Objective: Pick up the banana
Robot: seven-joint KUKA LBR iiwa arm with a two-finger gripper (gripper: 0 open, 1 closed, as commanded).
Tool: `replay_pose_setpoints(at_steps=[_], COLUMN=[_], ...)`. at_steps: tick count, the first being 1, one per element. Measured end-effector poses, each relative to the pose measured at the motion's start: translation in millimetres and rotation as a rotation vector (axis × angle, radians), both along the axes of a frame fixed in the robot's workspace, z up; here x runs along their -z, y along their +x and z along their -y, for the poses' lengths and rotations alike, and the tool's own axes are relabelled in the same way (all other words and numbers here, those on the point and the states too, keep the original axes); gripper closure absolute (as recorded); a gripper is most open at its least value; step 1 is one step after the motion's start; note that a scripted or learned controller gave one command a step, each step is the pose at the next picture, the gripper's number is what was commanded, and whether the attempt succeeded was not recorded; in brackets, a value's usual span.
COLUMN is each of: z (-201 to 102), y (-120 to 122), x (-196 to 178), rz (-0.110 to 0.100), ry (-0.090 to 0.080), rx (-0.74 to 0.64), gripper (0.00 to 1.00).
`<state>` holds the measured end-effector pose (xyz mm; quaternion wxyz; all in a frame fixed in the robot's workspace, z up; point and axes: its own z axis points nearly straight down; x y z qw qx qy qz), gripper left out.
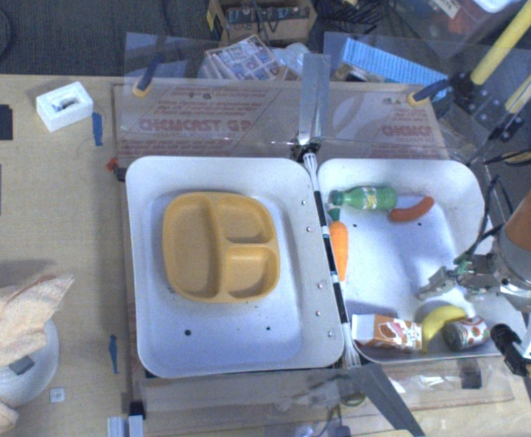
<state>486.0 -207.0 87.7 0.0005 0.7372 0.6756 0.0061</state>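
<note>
While our gripper hangs just above the banana, jaws apart on nothing, we note the fruit sits low in the right bin, wedged between carton and can, so approach looks tight.

Tool spread above banana; yellow tray left.
</note>
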Motion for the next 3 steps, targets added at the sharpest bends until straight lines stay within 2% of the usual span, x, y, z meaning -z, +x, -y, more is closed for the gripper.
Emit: replay_pose_setpoints(at_steps=[1,2,3], z=[-47.3,-3.2,-43.6], y=[-2.8,-2.5,-3.1], x=[0.3,0.8,0.4], rz=[-0.001,0.000,-0.001], ry=[-0.011,-0.010,-0.012], rx=[-0.004,-0.067,-0.085], gripper=[0.00,0.00,0.00])
